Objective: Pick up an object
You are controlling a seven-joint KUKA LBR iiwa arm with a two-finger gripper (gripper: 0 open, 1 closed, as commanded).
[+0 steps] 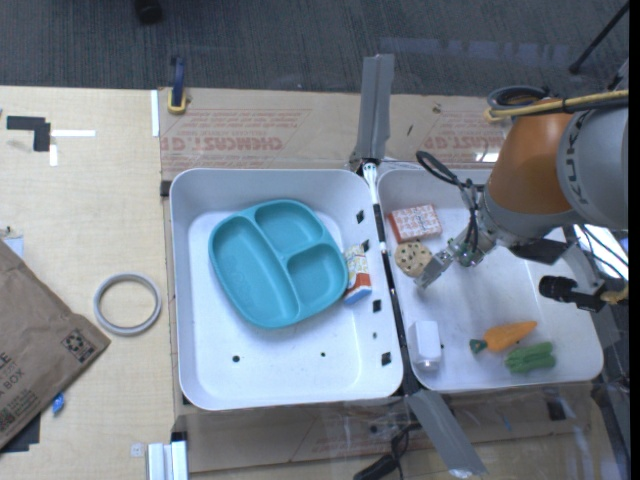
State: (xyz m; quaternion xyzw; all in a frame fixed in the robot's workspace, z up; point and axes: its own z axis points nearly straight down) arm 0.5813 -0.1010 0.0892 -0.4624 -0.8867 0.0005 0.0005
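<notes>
The fingers (pixel 437 265) are seen lowered into the right bin (pixel 560 368), near its left side, and appear slightly parted with nothing visible between them. Just beside their tips, to the left, a round cookie-like piece (pixel 410 258) is found on the bin floor; whether it is touched cannot be told. Behind it, toward the far wall, a small red and white checked packet (pixel 414 222) is laid flat. A white block (pixel 426 340) is placed nearer the front left corner of the same bin, and an orange carrot (pixel 508 335) with a green vegetable (pixel 530 358) just beside it is seen toward the front right, well apart from the fingers. The grey arm (pixel 600 163) with its orange band (pixel 530 163) is carried over the right side of this bin, and black cables are looped around the wrist.

In the left bin (pixel 270 378) a blue divided plate (pixel 278 261) is set at a slant, and a small white and red carton (pixel 358 273) is lodged between the plate and the bin's right wall. On the table (pixel 80 218) to the left, a roll of tape (pixel 127 301) and a brown cardboard box (pixel 35 343) are kept outside the bins.
</notes>
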